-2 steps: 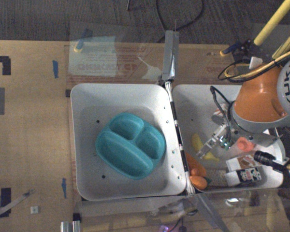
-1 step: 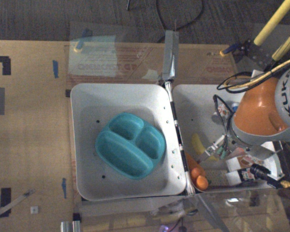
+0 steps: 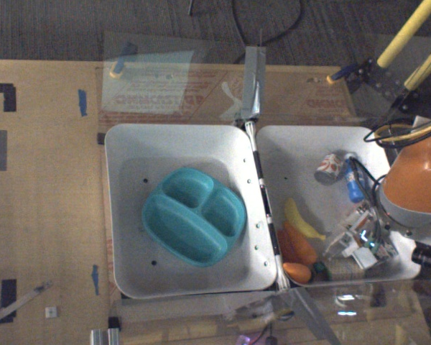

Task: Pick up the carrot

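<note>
The carrot [image 3: 302, 244] is a long orange piece lying at a slant near the front left corner of the right bin [image 3: 302, 149]. A dark green stub [image 3: 320, 268] shows at its lower end. My gripper [image 3: 360, 240] hangs low over the front of the same bin, a little to the right of the carrot and apart from it. Nothing can be made out in its grasp. The arm's orange band [image 3: 414, 182] is above it at the right edge.
A yellow banana [image 3: 302, 221] lies against the carrot's upper side, and a round orange piece [image 3: 297, 272] sits at the front wall. A can [image 3: 330, 166] and a blue object [image 3: 353, 185] lie further back. The left bin [image 3: 129, 157] holds a teal divided plate [image 3: 194, 215].
</note>
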`<state>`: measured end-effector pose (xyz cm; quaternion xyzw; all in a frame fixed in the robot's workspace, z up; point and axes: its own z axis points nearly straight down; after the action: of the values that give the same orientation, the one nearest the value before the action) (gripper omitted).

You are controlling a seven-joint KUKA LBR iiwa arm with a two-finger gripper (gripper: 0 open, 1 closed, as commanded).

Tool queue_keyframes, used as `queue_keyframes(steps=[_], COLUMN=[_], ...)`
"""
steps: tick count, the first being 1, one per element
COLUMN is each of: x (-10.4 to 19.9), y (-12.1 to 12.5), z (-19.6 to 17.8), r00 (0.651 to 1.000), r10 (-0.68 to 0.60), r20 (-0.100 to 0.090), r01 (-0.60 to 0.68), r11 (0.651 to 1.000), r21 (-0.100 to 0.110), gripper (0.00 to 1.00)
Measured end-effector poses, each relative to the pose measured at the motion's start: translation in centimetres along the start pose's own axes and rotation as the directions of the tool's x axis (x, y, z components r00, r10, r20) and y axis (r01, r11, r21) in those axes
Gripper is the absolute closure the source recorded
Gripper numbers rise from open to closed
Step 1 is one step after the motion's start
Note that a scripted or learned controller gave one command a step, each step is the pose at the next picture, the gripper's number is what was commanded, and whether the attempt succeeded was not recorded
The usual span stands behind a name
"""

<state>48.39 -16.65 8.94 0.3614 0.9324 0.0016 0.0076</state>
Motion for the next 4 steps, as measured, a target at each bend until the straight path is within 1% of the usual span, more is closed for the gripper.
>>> queue_keyframes(steps=[1,2,3,4], x=[-0.2,2.0,5.6,5.5], y=[-0.1,1.9,5.7,5.7], z=[-1.1,-10.9,-9.5,-9.5], r00=[1.000,0.999,0.917,0.917], r10=[0.006,0.044,0.399,0.400], r20=[0.004,-0.009,-0.010,-0.009], r01=[-0.006,-0.044,-0.399,-0.399], r11=[1.000,0.999,0.917,0.917], r21=[-0.004,0.007,0.013,0.013], gripper=[1.00,1.00,1.00,0.00])
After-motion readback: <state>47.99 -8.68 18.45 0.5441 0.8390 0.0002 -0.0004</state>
